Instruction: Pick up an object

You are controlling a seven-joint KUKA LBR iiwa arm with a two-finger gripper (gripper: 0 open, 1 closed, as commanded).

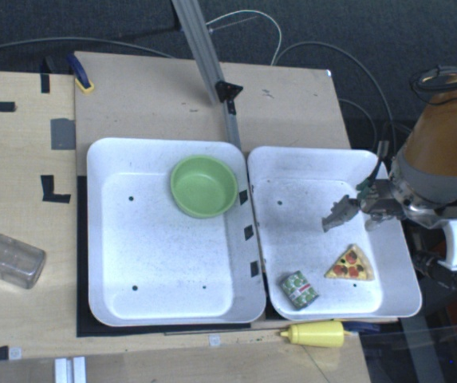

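The claw (pixel 340 214) is seen above the right bin (pixel 395 298), fingers apart, nothing held. The toy pizza slice (pixel 351 265) lies just below; judged light, stiff, flat, best taken across its edges.

My workspace is a pale wooden bench (pixel 292 102) seen from above at a slant, marked with short strips of dark tape (pixel 51 188) on its left part. Beyond its far edge lies dark grey carpet (pixel 332 14), crossed by thin looping cables (pixel 252 18). A grey metal pole (pixel 200 42) slants in from the top of the view down to the bench. The light is soft and even, without hard shadows.
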